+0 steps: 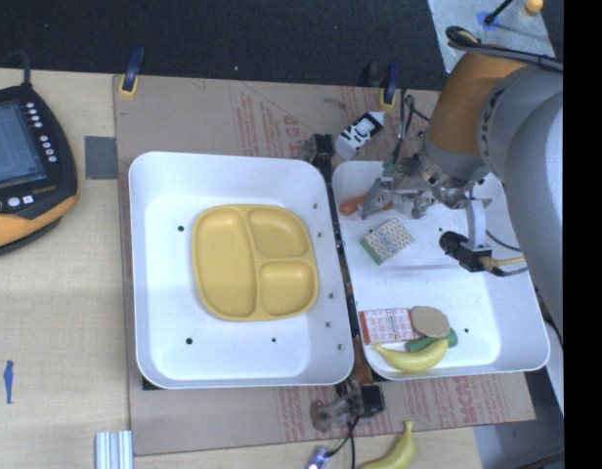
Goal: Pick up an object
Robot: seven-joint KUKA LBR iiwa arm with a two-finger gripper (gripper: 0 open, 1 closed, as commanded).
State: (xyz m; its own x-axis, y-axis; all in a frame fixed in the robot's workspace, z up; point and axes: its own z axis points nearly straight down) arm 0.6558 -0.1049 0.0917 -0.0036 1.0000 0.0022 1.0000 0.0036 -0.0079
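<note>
Objects crowd the right bin (516, 355) — gripper (404, 198) low beside the patterned packet (387, 239); finger state: cannot tell.

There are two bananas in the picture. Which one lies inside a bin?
The banana at the front edge of the right bin, beside the red and white packet. The other banana lies outside, on the cardboard below the bins.

Claw (387, 199) low, arm overhead.

Red print on cardboard sheet (281, 101) under bins: too blurred to read.
</note>
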